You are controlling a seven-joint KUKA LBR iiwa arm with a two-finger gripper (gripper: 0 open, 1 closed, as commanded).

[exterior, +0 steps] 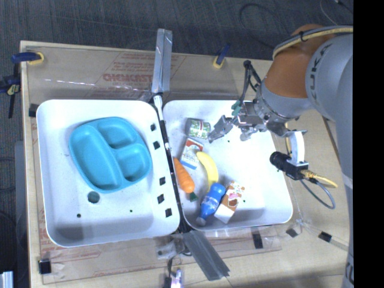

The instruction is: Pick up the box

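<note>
Red printed lettering (129, 75) runs across the flat brown cardboard sheet (90, 71) lying on the desk (312, 245), at about eleven o'clock, just above the left white bin (48, 161). It sits upside down to this camera and is too blurred to spell out. Over at four o'clock in the right white bin (264, 161), the small white carton with red and green print (191, 153) and the small white box with a colourful picture (230, 200) both carry markings, none sharp enough to read.
</note>
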